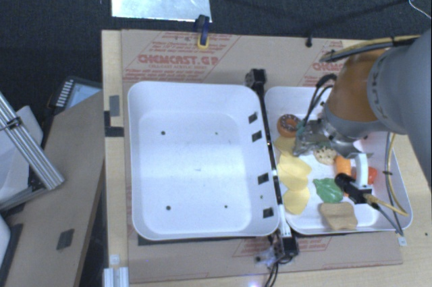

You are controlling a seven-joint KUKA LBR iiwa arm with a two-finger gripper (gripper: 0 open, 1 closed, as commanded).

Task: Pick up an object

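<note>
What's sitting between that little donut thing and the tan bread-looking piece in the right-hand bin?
In the camera view, yellow pieces and a green piece lie between the donut and the tan piece.

The arm point(378, 86) hides part of the right bin point(398, 201) and is cut off at the right edge.

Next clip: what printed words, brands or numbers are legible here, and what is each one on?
"CHEMCAST G P" in red, on the brown protective sheet covering the board under the bins, behind the left bin.
The same red print repeats behind the right bin near the arm, cut off and unreadable.
Smaller red lines beneath each logo: too small to read.
Red print along the sheet's front edge: blurred, unreadable.
</note>
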